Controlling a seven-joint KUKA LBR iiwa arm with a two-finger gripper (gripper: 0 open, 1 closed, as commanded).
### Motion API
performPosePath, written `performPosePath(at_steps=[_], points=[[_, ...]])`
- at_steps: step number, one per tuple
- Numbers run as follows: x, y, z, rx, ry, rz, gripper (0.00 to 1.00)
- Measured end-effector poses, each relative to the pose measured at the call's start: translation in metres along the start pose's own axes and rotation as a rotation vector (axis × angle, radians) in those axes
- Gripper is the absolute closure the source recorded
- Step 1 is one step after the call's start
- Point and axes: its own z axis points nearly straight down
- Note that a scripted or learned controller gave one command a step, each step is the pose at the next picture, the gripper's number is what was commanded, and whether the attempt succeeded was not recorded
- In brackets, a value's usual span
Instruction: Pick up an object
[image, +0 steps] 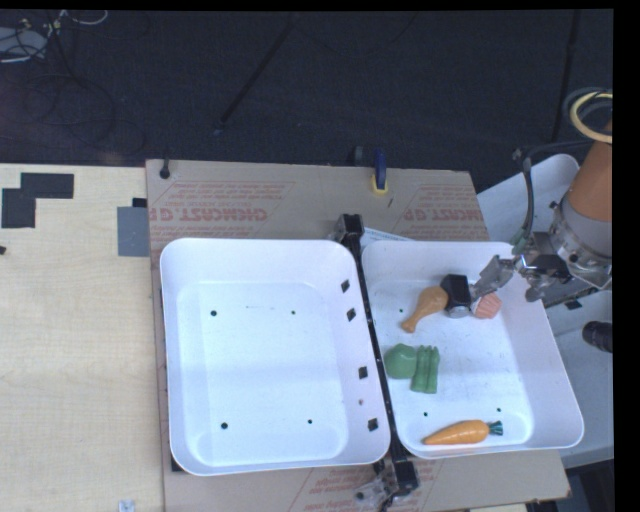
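The right bin (540, 400) holds several toys. A tan drumstick-shaped toy (424, 308) lies in its upper middle. A small salmon-pink piece (487, 307) sits just to the right of it. A green ridged toy (414, 366) rests near the bin's left wall, and an orange carrot (460, 432) lies along the front edge. My gripper (458, 296) is low in the bin, between the thick end of the drumstick and the pink piece, close to both. Nothing is visibly lifted.
The left bin (180, 400) stands beside the right one, with a black divider (365, 340) between them. The grey arm with its orange band (590, 190) reaches in from the right over the right bin's far corner. Both bins rest on a cardboard sheet (260, 205).
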Motion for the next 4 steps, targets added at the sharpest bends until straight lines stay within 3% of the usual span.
performPosePath(at_steps=[1,2,3,4], points=[[-0.001,-0.062,-0.232,-0.017,-0.005,-0.001,0.00],[0.000,-0.060,-0.232,0.002,-0.001,-0.005,1.00],[0.076,-0.046,-0.202,0.003,0.003,-0.008,1.00],[0.107,-0.097,-0.177,0.005,0.002,-0.003,1.00]])
